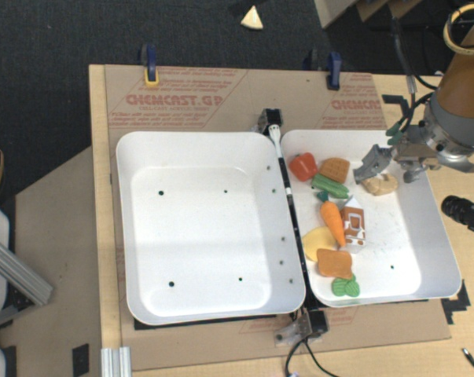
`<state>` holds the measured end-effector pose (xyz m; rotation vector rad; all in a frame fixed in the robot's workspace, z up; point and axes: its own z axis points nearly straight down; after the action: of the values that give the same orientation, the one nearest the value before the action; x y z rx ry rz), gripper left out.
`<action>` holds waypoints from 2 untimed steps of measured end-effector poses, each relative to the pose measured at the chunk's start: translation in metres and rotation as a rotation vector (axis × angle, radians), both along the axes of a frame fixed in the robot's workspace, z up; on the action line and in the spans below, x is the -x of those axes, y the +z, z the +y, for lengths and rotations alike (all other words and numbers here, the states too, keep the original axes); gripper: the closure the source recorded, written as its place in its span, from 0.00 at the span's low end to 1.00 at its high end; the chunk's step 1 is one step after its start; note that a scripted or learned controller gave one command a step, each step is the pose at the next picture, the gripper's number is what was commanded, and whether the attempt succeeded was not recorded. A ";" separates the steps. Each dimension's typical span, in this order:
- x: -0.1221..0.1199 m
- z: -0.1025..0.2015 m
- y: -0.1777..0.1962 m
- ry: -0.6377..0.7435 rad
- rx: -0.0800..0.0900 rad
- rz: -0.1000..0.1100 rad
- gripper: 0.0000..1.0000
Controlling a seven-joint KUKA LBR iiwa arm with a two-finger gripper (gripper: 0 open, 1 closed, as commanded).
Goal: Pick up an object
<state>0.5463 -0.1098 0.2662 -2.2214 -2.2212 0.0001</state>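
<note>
Carrot [332,221] lies lengthwise, tip pointing toward bench front.

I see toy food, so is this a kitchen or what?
Probably a robot lab, not a kitchen: a grey arm's two-finger gripper hangs over a shallow white plastic bin holding an orange plastic toy carrot, on a clamped board.

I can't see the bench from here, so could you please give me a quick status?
Claw over right bin, far end. Beige piece just beneath, not gripped. Orange carrot and other toys piled nearby.
</note>
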 end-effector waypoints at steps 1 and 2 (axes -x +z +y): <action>-0.033 0.013 -0.160 0.002 -0.003 0.010 0.00; -0.035 0.011 -0.140 -0.001 0.001 -0.003 1.00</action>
<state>0.5816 -0.0991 0.1260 -2.2247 -2.2219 -0.0021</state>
